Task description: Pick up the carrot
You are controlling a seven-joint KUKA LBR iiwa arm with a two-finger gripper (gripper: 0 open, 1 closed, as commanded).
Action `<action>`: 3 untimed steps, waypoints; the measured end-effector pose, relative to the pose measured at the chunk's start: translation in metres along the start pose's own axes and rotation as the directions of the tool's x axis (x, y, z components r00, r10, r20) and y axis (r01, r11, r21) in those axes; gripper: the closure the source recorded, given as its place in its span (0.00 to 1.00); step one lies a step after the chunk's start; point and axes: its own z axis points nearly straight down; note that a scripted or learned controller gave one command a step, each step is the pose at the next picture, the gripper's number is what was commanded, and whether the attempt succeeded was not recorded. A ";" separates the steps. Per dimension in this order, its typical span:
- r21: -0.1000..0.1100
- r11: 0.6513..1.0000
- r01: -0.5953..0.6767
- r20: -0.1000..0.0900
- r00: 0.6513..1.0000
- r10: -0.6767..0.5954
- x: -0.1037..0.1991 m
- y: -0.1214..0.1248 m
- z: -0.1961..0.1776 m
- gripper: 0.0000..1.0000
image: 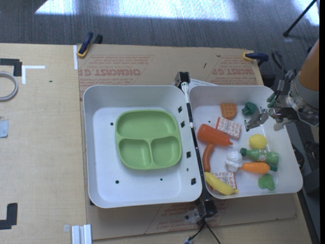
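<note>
Camera view had the gripper (268, 115) hovering open and empty above the right bin (290, 145), so pre-grasp; it'd need to drop onto the carrot (255, 168).

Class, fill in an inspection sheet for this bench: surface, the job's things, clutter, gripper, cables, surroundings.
Surface: cardboard sheet under two white bins.
Job's things: carrot lying in the right bin, near its right side.
Clutter: banana, lemon, waffle, broccoli in the right bin; green divided plate in the left bin.
Gripper: gripper over the right bin's upper right part, holding nothing.
Cables: black cable at the front edge.
Surroundings: grey carpet beyond the bench.
</note>
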 end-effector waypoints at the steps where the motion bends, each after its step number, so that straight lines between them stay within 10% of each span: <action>1: 0.000 0.999 0.042 0.000 0.999 -0.042 -0.011 -0.044 0.123 0.00; 2: -0.002 0.978 0.210 0.000 0.978 -0.210 0.006 -0.044 0.164 0.00; 3: -0.004 0.979 0.206 0.001 0.979 -0.206 0.005 -0.042 0.153 1.00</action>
